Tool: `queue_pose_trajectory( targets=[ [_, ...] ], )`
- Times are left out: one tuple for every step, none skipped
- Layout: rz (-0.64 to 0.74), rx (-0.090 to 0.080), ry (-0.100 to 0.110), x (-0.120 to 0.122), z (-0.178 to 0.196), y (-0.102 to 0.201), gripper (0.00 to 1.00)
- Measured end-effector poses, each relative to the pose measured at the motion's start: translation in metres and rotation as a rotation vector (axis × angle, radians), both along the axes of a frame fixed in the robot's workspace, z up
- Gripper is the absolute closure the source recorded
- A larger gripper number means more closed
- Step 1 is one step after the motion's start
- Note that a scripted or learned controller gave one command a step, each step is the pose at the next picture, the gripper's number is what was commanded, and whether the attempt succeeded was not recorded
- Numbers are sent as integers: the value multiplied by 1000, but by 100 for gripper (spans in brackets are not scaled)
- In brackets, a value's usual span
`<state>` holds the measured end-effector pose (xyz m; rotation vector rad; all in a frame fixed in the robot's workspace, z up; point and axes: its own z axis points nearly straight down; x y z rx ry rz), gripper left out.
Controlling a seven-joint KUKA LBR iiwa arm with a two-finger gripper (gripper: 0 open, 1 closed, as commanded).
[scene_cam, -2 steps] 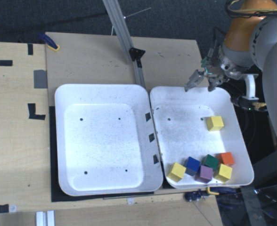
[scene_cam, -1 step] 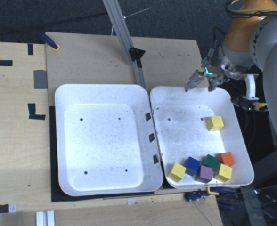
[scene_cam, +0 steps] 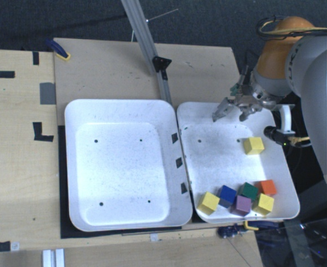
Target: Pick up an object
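Your gripper (scene_cam: 232, 110) hangs over the far part of the right bin (scene_cam: 208, 160), its two fingers spread apart and pointing down with nothing between them. The nearest candidate is the lone yellow cube (scene_cam: 253, 145), which sits on the bin floor by itself, toward the camera and slightly to the right in the view from the jaws, near the bin's right wall. Being a cube, it has no long axis to line up with, though its faces look a little turned against the bin edges, so you would judge a small wrist turn helpful. The rest lie well apart from the gripper in a huddle at the near edge: a second yellow cube (scene_cam: 209, 202), a blue cube (scene_cam: 227, 194), a purple cube (scene_cam: 243, 204), a green cube (scene_cam: 248, 191), an orange cube (scene_cam: 268, 187) and another yellow block (scene_cam: 265, 203), touching or nearly so, which probably makes them harder to grasp cleanly. The left bin (scene_cam: 119, 166) holds nothing you need.
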<state>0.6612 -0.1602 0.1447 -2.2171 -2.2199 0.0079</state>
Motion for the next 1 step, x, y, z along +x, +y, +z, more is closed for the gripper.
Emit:
queue_pose_trajectory(
  targets=[
    [1, 0, 0, -2, -55, 1, 0]
  ],
)
